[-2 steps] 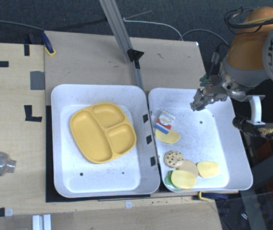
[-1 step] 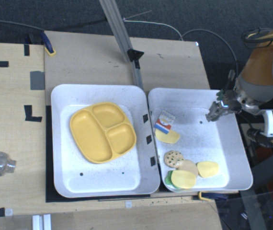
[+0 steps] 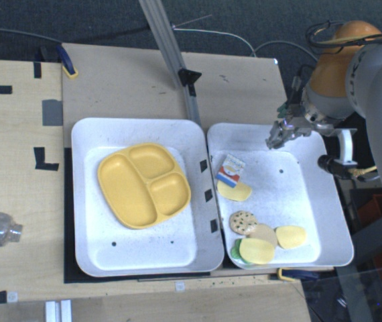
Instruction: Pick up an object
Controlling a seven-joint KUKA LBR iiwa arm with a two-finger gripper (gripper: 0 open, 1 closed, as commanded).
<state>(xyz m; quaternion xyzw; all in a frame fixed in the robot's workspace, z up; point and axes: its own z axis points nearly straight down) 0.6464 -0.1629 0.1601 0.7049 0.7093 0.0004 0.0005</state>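
Grey fingers [image 3: 279, 137], whose opening I cannot tell, hang well above-right of the wrapped packet [image 3: 230, 170], so a straight descent would probably close on nothing.

The arm [image 3: 372, 92] is showing a smooth, rounded grey casing along its thick outer link. Above the wrist an orange band [image 3: 338, 59] is wrapping the body, bulging like a dome at its top and catching a pale highlight. Thin black cables [image 3: 322, 32] are looping over the orange part and trailing down its side. Below the band the housing is narrowing into a grey and silver wrist block with dark seams. The claw [image 3: 276, 138] is appearing as a small metallic piece, dark grey with bright glints, its details staying too blurred to make out.
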